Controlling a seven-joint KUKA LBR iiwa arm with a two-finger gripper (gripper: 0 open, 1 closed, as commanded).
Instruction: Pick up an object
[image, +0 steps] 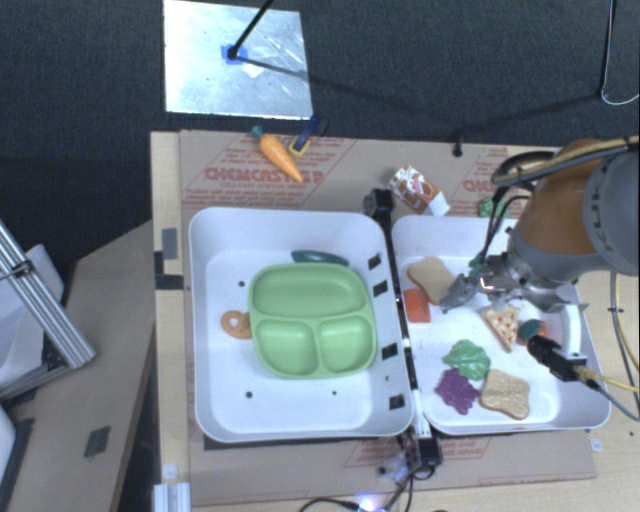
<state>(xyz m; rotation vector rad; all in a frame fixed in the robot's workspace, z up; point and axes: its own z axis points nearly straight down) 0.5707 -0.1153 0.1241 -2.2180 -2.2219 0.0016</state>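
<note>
Below the tool (462, 293), pizza slice (501, 325), tip pointing down-right.

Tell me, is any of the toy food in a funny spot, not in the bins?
Yes. A toy carrot lies on the cardboard behind the left bin, outside both bins. A small snack packet also sits outside, just behind the right bin. The rest of the toy food lies inside the bins.
</note>
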